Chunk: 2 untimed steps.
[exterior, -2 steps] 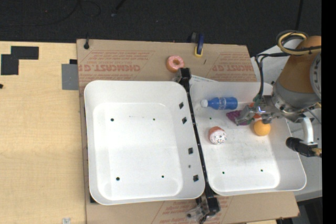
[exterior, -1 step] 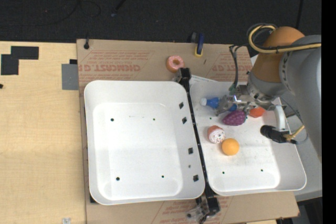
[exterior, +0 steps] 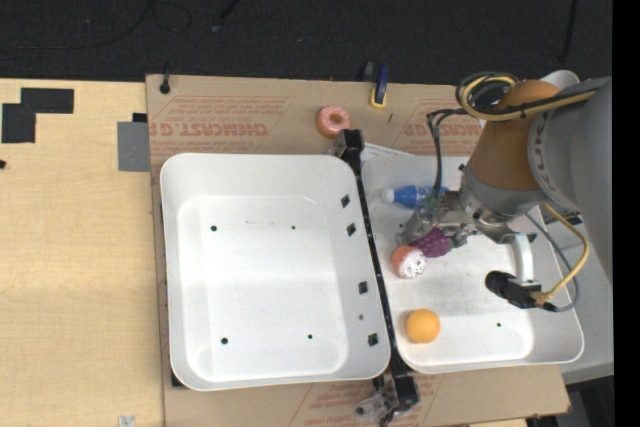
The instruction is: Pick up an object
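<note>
My gripper (exterior: 436,227) reaches down into the right bin (exterior: 480,340) from the right, just above a purple knobbly object (exterior: 434,243). Its tips sit right at that object, though whether they hold it is hidden. A small white and orange object (exterior: 407,262) lies just left of the purple one. Behind the gripper lies a blue and white bottle (exterior: 410,196), near the bin's back. An orange ball (exterior: 423,326) rests near the front of the right bin.
The left bin (exterior: 262,270) lies beside the right one, with a black divider (exterior: 364,245) between them. A pink ring (exterior: 333,122) and a blue and yellow clamp (exterior: 378,85) sit on the cardboard behind the bins.
</note>
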{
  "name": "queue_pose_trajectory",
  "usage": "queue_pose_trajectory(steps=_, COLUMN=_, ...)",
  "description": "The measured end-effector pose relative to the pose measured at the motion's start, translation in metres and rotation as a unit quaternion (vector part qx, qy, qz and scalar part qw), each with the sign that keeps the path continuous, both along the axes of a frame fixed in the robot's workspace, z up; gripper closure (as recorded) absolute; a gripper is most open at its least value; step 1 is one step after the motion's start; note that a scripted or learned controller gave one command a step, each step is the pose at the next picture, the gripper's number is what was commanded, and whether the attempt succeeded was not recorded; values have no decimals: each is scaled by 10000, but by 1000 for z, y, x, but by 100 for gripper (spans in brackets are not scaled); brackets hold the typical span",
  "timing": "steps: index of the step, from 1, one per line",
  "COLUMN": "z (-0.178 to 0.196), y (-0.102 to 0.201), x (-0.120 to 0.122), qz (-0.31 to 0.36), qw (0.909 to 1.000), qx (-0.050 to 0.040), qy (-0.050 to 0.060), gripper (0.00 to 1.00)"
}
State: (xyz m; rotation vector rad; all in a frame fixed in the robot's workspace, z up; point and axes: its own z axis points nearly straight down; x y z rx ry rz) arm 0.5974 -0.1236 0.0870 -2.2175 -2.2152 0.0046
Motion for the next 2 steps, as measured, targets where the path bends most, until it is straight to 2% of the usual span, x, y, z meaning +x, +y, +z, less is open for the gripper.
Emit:
queue_pose_trajectory(steps=1, z=1, y=30, x=48, qz=24, qw=10000, qx=-9, qy=-40, gripper=0)
queue_pose_trajectory(steps=2, z=0, y=41, x=27, qz=7, qw=10000, qx=-12, qy=-8, gripper=0)
